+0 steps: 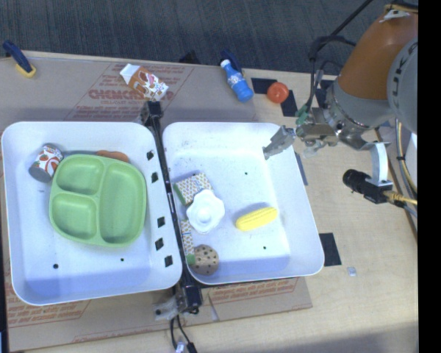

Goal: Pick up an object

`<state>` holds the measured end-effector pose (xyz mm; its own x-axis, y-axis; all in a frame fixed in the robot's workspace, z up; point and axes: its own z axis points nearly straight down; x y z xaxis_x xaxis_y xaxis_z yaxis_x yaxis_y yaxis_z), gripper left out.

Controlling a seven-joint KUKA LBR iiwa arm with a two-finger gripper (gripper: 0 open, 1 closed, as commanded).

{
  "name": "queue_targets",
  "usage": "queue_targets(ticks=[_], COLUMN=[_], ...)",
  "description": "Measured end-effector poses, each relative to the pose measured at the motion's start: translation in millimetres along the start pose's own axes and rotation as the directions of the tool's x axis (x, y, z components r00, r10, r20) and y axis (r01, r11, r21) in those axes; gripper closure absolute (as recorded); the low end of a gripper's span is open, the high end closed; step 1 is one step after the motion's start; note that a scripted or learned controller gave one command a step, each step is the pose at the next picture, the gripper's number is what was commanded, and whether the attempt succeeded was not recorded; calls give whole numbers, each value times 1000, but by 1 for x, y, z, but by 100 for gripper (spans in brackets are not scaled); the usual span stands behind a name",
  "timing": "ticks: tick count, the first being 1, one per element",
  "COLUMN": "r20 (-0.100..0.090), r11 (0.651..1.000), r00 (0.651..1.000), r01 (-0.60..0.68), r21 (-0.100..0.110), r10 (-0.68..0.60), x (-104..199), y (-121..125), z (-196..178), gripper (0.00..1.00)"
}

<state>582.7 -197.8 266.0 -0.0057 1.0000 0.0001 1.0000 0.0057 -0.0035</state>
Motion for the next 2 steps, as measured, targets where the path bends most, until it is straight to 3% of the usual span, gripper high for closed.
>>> queue_targets(ticks=[1, 2], r20=[-1, -1], r11=[1000, 1000], r00=[1000, 1000], r01=[1, 2], r21=[2, 3], r10=[-1, -2], x=[24, 44], y=[-57, -27], z=[64, 155], gripper=[0, 0])
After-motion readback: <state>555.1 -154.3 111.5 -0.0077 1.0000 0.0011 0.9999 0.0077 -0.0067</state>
